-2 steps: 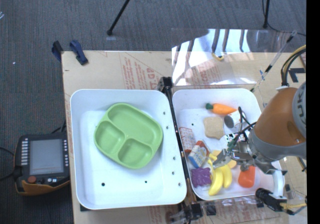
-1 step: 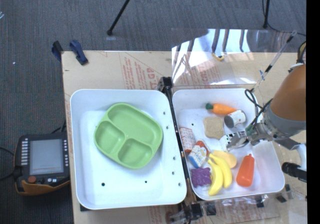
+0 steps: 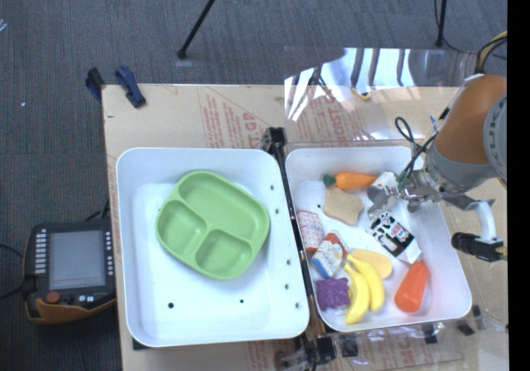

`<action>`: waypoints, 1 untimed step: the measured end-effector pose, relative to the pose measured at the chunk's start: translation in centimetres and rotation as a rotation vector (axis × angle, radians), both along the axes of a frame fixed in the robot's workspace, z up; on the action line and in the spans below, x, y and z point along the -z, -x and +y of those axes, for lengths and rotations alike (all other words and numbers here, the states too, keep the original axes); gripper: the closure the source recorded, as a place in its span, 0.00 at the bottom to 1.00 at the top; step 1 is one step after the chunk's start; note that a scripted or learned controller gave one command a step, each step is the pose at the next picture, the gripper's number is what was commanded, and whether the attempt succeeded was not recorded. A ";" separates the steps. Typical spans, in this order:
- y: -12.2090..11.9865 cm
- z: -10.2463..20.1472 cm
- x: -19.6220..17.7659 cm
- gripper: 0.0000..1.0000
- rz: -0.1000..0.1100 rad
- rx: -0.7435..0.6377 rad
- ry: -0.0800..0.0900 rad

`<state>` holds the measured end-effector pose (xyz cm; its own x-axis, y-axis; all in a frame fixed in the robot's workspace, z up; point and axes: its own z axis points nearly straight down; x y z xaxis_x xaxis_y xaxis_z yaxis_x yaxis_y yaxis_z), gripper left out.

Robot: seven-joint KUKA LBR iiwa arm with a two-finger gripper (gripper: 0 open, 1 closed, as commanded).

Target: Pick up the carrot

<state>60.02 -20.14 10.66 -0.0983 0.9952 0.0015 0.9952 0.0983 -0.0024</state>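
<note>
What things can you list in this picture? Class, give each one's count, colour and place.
Bins: two, white, side by side on the bench.
Plate: one, green, three compartments, left bin.
Carrot: one, orange, right bin, far end.
Bread slice: one, tan, beside the carrot.
Milk carton: one, black and white, right bin.
Bananas: one bunch, yellow, near end.
Grapes: one bunch, purple, beside the bananas.
Arm: one, grey and orange, right side.
Gripper: one, right of the carrot.
</note>
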 end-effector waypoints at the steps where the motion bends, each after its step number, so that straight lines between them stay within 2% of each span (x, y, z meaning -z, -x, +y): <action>1: -4.2 5.2 1.7 0.00 0.009 0.072 0.002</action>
